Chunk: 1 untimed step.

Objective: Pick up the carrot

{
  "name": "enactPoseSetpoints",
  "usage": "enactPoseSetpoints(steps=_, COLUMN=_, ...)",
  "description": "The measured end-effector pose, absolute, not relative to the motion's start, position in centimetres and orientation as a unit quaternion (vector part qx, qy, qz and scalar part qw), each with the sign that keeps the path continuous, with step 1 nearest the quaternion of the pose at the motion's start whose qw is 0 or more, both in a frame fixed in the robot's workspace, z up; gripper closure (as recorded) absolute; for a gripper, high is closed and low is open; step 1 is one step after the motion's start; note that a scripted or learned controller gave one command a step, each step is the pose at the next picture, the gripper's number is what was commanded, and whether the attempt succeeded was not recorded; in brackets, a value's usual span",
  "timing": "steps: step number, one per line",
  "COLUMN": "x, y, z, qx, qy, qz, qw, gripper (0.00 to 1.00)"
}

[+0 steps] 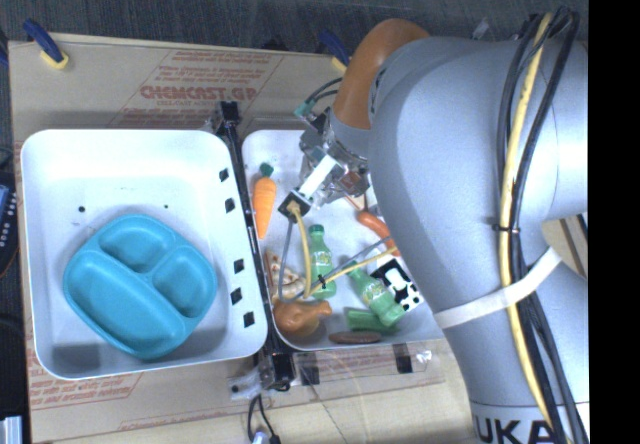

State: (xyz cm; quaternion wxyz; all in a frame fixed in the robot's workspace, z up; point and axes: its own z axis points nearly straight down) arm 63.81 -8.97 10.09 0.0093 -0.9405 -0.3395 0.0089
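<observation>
Big grey arm (470, 182) over the right side, orange band (365, 67) near the top. Two white bins side by side: left bin (60, 157) with a blue plate (140, 282) in it, right bin (275, 144) partly under the arm. Gripper (322, 175) low over the right bin, near the top end; fingers too hard to make out, maybe blocked by the wrist. Green bottle (320, 254) in the middle. Carrot (263, 204) flat by the left wall, just left of the gripper, not held.
</observation>
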Motion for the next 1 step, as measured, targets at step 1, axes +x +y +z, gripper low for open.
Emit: enactPoseSetpoints(steps=1, x=63.42, y=-1.92, z=19.52, qx=-0.966, qy=-0.260, qz=0.0009, qw=0.002, gripper=1.00)
